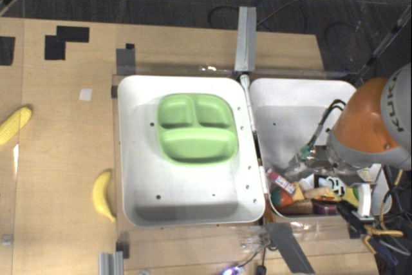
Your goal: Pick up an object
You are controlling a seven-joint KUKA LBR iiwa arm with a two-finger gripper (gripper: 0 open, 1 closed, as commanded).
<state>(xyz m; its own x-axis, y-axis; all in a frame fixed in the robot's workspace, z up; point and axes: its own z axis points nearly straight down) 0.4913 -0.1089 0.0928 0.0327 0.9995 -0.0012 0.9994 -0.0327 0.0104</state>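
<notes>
Arm is down over the right bin [283, 106], tool [308, 163] sitting just above the clutter of small objects [302, 193] heaped at that bin's front edge. Can't tell the tool's state from here. Green divided tray [196, 127] fills the left bin [132, 158]. Risk: the pile's tightly packed, so it could snag two items or slip off one.

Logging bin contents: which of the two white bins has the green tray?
The left bin: the green divided tray lies in it. The right bin holds small cluttered items at its near end.
</notes>
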